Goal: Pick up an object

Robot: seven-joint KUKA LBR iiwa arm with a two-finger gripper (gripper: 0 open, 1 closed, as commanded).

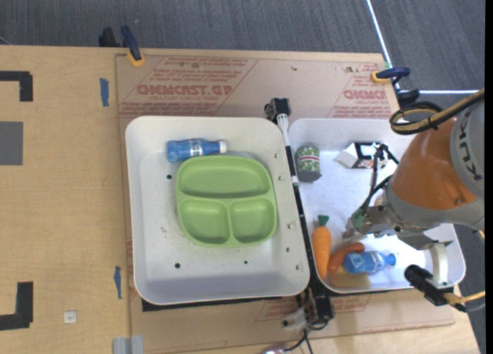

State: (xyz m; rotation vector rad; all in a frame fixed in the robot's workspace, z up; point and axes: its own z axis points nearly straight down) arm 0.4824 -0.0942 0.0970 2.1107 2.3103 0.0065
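Fingers on the gripper (368, 229) are tucked under the grey wrist and the orange band of the arm (431, 175), so I cannot tell whether they are apart or together, and nothing can be seen caught between them. They hang low over the right bin (339, 183), just above the near corner where most of the loose things lie, which reads as a descent toward a pick, not a lift with something in hand. The likeliest target is the small bottle with the blue label (368, 262), lying on its side right below the wrist, touching an orange, rounded thing beside it that is too hidden to name. A toy carrot (321, 246) lies lengthwise along the bin's left wall, green top pointing away from the near edge. Farther back, a small can with a green label (308, 162) stands near the left wall, and a white scrap with dark and red parts (360, 154) sits at the back, hard to make out. The left bin (146, 214) holds a green divided plate (226, 198) with three sections, lying flat in the middle, and a second blue bottle (194, 149) on its side just behind it. Count: two bins, two blue bottles, one plate, one carrot, one can, all resting on the wooden desk (62, 214) with its brown sheet.
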